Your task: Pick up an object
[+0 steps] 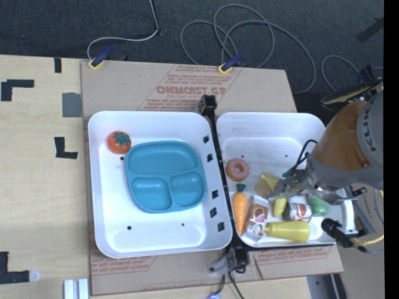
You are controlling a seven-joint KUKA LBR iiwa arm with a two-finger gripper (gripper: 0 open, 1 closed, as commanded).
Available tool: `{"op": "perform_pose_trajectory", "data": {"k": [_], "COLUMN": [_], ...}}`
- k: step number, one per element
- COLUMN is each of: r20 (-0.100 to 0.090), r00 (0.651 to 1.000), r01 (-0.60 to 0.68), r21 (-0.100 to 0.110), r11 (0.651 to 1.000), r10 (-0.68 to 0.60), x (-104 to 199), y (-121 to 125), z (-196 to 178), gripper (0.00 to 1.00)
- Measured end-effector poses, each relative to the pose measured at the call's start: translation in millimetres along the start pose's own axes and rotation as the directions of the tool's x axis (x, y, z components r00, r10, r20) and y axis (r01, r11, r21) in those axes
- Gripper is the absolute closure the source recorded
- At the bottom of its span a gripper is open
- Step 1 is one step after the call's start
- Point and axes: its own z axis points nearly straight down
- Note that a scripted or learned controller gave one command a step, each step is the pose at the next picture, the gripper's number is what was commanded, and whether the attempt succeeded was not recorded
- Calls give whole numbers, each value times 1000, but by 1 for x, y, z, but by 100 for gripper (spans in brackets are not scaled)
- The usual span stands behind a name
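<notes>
gripper (303, 192) low in the right bin (262, 126) at lower right of frame, finger state cannot be told, among toy food beside a yellow bottle (288, 231), carrot (239, 209), donut (237, 169), blue tray (166, 175) and tomato (118, 141) in left bin (100, 185)

Cardboard sheet (187, 86) under bins; cables (249, 36) on dark floor.

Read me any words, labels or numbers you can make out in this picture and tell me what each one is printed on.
"CHEMCAST GP": red print on the cardboard sheet under the two bins; the rest of that print is too blurred to read.
Label on the small packet in the right bin: too small to read.
Label on the small can: too small to read.
</notes>
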Motion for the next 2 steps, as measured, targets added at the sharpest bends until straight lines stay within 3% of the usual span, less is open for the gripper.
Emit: {"op": "perform_pose_trajectory", "data": {"k": [1,2], "r20": [4,4], "r00": [1000,1000], "r01": [0,0], "r21": [4,3], "r11": [1000,1000], "r10": [0,-1], "x": [61,115], "y": [0,68], "z": [-84,-121], "gripper": [100,100]}}
